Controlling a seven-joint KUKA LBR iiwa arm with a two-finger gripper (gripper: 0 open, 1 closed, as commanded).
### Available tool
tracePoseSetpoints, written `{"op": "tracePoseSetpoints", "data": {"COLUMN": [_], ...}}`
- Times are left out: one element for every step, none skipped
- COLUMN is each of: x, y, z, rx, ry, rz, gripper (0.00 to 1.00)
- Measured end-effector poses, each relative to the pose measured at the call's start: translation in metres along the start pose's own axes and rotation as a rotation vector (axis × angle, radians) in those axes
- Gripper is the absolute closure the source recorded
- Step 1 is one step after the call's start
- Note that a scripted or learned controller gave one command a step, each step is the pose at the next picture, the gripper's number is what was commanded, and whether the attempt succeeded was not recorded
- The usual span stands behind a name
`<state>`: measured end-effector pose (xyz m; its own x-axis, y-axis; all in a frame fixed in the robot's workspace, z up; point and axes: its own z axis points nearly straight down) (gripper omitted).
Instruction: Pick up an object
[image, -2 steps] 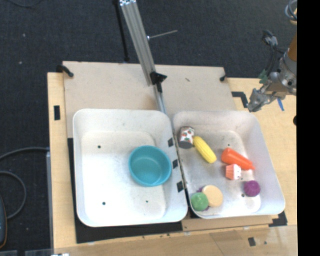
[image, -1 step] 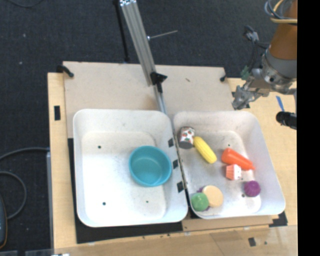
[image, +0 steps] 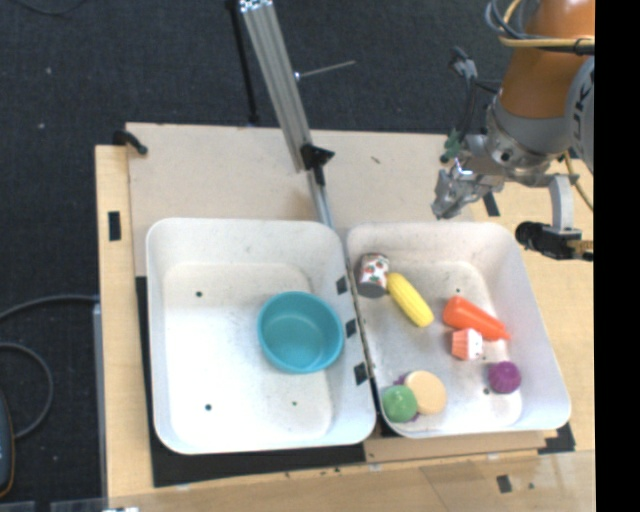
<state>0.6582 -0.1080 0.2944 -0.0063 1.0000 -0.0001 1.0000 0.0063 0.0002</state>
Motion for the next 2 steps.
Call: {"op": "tracePoseSetpoints", "data": {"x": [0.050, 0.107], "y": [0.009, 0.004], "z": [0.003, 0.019], "rx": [-0.001, 0.002], "ry": [0.000, 0.000], "rz": [0.000, 0.000], "gripper": [1.00, 1.00]}}
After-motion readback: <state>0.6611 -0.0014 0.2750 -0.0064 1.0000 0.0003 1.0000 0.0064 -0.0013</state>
